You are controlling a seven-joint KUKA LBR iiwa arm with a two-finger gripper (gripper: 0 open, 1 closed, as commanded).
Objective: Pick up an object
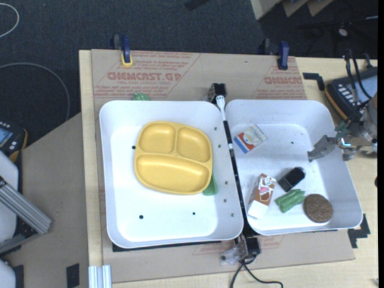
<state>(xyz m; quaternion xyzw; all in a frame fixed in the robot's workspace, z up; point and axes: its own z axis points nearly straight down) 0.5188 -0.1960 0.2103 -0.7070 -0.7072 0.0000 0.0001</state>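
Nearest us, at the lower edge of the frame, we see a black cable [252, 275] trailing off the paper-masked board [180, 71], which two blue clamps [125, 47] pin at its upper edge over dark carpet [60, 23]. On the board sit the left bin [120, 221], holding a yellow divided tray [174, 158], and the right bin [342, 179], holding a small carton [262, 195], a green object [290, 200], a brown disc [317, 208], a black block [292, 177] and a packet [249, 137]. At the right of the frame the gripper [327, 146] hangs over the right bin above the black block, and we cannot tell whether it is open or closed.
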